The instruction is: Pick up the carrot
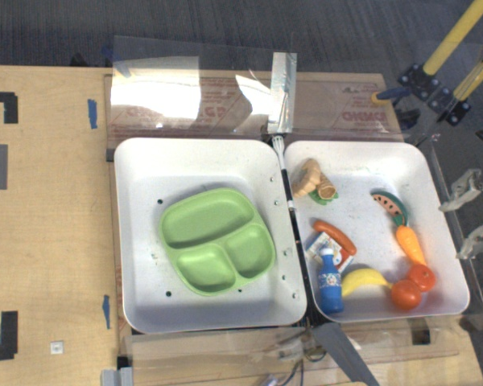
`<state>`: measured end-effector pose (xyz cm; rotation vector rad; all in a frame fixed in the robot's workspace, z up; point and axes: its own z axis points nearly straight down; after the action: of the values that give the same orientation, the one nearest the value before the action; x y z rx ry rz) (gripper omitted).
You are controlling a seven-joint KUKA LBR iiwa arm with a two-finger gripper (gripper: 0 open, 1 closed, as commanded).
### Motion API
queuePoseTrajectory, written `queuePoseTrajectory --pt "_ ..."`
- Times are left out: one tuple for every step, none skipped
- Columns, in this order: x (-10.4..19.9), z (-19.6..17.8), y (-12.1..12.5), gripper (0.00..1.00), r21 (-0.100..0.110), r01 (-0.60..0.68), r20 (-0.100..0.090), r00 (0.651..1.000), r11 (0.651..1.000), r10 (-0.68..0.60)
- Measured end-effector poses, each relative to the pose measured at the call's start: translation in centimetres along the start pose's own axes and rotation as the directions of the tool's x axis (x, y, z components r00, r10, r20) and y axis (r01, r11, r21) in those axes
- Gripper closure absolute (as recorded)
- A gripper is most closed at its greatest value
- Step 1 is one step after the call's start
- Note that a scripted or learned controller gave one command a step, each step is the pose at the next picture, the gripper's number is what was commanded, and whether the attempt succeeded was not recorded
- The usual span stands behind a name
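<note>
The carrot (410,244) lies near the right wall of the right bin (439,185), its tip close to the watermelon slice (389,203) and its thick end almost touching two tomatoes (414,286). A descending pincer could clip the wall or nudge a tomato and roll the carrot aside. The pincer's state cannot be told. The carrot's leafy top is hard to make out.

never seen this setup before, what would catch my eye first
The big green divided plate lying alone in the left bin. Then the bright toy food crowded in the right bin: an orange carrot by its right wall, with a tomato, banana and blue bottle along the near edge.
</note>
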<state>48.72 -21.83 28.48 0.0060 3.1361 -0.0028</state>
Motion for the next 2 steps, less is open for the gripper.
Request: queuePoseTrajectory --pt "-10.5 16.0 -0.2 0.00 -0.001 -0.304 -0.003 0.953 0.953 0.304" --pt "-9.1 16.7 0.5 0.00 0.000 -0.316 0.014 0.949 0.949 0.316"
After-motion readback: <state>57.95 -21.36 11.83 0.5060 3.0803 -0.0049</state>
